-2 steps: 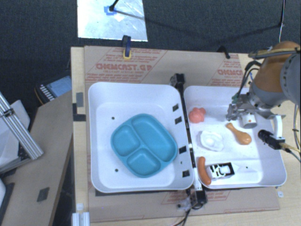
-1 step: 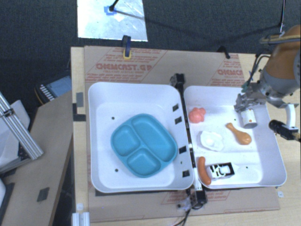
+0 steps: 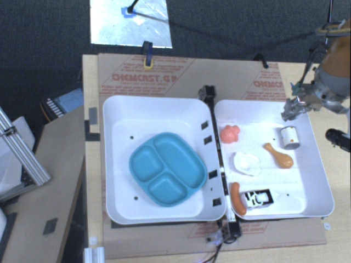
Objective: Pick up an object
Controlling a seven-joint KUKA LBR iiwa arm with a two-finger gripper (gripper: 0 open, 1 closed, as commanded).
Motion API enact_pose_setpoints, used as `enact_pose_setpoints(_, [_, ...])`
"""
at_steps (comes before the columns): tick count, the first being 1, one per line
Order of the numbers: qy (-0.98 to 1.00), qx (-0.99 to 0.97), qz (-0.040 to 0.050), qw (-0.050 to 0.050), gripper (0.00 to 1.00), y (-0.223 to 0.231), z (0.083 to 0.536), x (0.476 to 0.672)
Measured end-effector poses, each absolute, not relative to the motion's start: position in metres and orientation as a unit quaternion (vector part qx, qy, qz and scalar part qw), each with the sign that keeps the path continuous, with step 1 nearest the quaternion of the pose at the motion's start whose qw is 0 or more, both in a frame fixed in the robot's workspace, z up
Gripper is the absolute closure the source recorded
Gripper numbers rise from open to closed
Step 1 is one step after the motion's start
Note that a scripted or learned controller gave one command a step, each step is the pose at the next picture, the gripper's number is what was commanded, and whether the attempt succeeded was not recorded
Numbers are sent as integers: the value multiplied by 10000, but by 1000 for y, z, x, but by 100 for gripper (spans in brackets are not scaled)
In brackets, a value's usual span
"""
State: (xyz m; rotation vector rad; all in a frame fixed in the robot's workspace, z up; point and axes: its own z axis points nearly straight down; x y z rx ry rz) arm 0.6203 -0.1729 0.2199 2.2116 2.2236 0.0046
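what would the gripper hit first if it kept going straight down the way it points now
Probably the small silver can, just below the gripper in the right bin; depth is unclear, so it could meet bare bin floor beside it.

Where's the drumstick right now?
The drumstick lies in the right bin, toward its right side, between the can above it and the egg to its left.
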Motion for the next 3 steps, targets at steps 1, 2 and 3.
enact_pose_setpoints(1, [7102,7040,13,6,100,-115,231,617])
enact_pose_setpoints(2, [7098,7044,3,-1,100,-59,221,607])
enact_pose_setpoints(3, [7106,7036,15,3,100,-6,231,606])
